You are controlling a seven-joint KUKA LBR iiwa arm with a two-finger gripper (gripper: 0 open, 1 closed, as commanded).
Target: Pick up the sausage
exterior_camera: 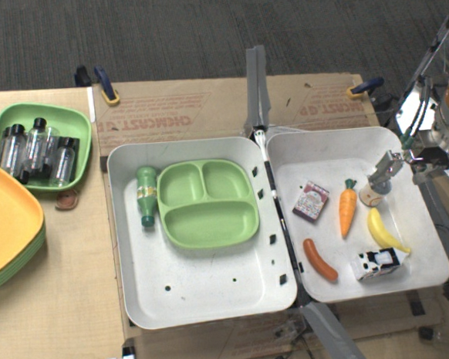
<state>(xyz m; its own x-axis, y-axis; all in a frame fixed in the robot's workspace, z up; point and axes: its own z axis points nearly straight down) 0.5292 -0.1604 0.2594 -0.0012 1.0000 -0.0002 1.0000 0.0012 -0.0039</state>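
Not started: smooth reddish-brown toy sausage [320, 259] lies untouched in right white bin [419, 198]; metal gripper [380, 176] well apart, grip state unclear.

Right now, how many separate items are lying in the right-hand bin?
5. Sausage near the front left; small purple box further back; carrot in the middle; banana to its right; black-and-white carton at the front right. The gripper may hide something.

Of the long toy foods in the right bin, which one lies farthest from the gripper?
The sausage, near the bin's front left. The carrot and banana lie closer to the gripper.
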